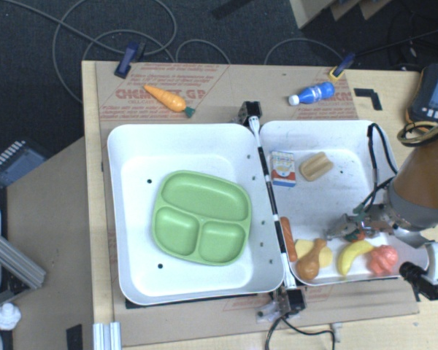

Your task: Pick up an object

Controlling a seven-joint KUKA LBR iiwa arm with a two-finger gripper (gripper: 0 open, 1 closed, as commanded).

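My gripper [352, 228] is down inside the right bin [343, 138], near its front right, just above the yellow banana [354, 257]. A pink-red fruit [382, 260] lies to the banana's right and a brown chicken drumstick [312, 258] to its left. An orange-red sausage [287, 237] rests along the bin's left wall. Toward the back of the bin are a small white carton [282, 168] and a tan bread roll [315, 166]. A small reddish bit shows right under the gripper; whether it is held is unclear.
The left bin [131, 152] holds a green divided plate [201, 216]. Behind the bins, on the cardboard, lie a toy carrot [168, 98] and a blue bottle [312, 94]. The arm's orange band [423, 181] overhangs the right bin's right wall.
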